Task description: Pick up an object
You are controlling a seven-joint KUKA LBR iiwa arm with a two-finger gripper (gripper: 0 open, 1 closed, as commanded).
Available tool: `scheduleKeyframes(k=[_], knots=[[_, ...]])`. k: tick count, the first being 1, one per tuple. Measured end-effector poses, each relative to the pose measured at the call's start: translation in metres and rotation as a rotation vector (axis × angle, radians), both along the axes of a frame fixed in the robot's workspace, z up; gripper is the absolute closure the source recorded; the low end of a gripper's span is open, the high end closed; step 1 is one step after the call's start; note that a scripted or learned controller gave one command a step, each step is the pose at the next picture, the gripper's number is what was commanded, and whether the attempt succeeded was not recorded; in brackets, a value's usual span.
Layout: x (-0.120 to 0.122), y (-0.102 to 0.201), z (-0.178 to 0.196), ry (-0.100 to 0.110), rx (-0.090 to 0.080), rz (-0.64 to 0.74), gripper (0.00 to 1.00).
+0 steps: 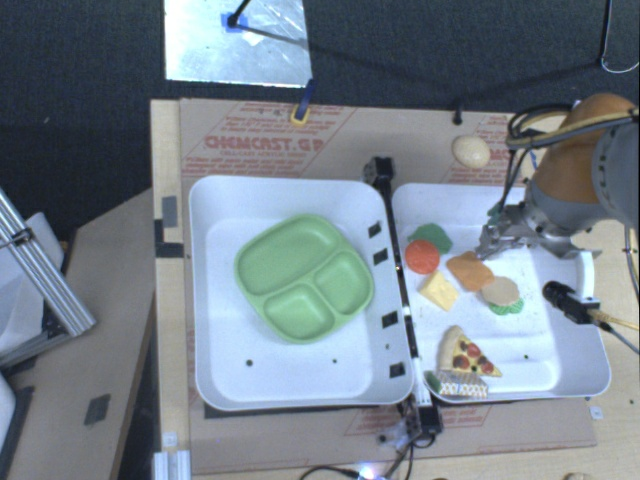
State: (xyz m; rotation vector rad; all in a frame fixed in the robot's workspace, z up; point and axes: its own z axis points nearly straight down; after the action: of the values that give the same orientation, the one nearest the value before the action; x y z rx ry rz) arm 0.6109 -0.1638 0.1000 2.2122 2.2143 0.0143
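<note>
Gripper (490, 240) low in right bin (570, 378), near its back edge; grip state unclear, can't tell. Nearest target: orange piece (469, 270), just beside it, mid-bin. Looks light, stiff, flat plastic, likely slippery. Best pinch across narrow edges.

Single fixed camera, overhead, slanted down, both bins (215, 268) framed.

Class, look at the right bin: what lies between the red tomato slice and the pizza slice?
In the camera view, the yellow cheese wedge lies between the red tomato slice and the pizza slice, on the right bin floor.
</note>
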Motion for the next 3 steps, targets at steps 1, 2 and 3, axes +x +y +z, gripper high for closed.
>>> scheduleKeyframes(k=[1, 2, 3], knots=[[-0.009, 0.0, 0.049, 0.013, 0.001, -0.002, 1.0], [-0.004, -0.005, 0.112, 0.008, 0.0, 0.003, 1.0], [-0.003, -0.005, 0.125, 0.011, 0.001, 0.003, 1.0]])
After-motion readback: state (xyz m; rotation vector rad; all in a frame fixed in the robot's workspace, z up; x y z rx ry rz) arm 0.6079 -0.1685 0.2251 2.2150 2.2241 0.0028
